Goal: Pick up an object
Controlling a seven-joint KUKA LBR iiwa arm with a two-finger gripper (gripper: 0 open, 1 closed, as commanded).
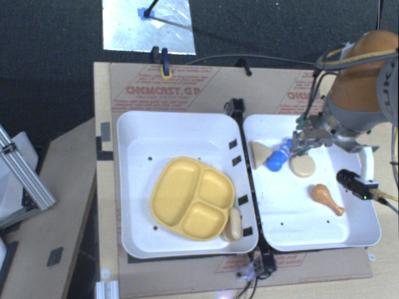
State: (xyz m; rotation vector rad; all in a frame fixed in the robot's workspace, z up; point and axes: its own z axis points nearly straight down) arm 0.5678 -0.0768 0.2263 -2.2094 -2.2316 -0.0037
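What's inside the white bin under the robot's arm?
In the right bin lie a blue bottle, a tan wedge, a pale round disc and a toy drumstick. The arm covers the bin's far right corner, so anything there is hidden.

The arm (360, 86) is seen as a rounded grey casing, capped by a broad orange band (369, 48) with a glossy sheen. Thin dark and pale cables (324, 60) are looped around the band and run down along the wrist. Below the grey housing a darker metallic gripper (303, 143) assembly is mounted, its detail blurred. No markings or screws can be resolved.
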